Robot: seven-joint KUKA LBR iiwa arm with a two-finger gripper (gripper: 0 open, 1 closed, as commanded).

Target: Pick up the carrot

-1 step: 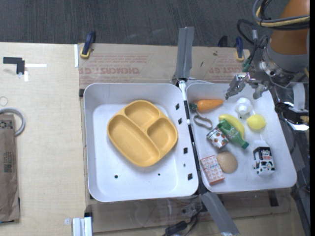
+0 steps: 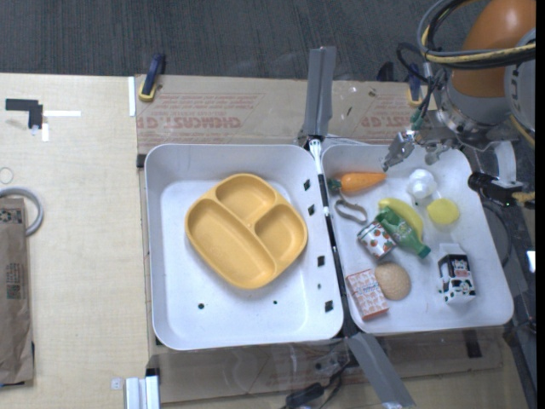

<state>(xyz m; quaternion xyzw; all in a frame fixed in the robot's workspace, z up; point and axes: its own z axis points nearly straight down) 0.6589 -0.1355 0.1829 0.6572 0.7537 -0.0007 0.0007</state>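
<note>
The carrot (image 2: 362,181), orange with a green stub at its left end, lies flat in the far left part of the right bin (image 2: 490,301). My gripper (image 2: 415,151) hangs over the bin's far edge, just up and to the right of the carrot's thick end, not touching it. Its fingers (image 2: 397,150) stand apart with nothing between them, so it is open.
The right bin also holds a white lump (image 2: 420,184), yellow ball (image 2: 443,212), banana (image 2: 404,213), green bottle (image 2: 406,234), small can (image 2: 375,239), red box (image 2: 368,293), brown round item (image 2: 393,281) and milk carton (image 2: 456,278). A yellow divided plate (image 2: 247,228) lies in the left bin (image 2: 170,305).
</note>
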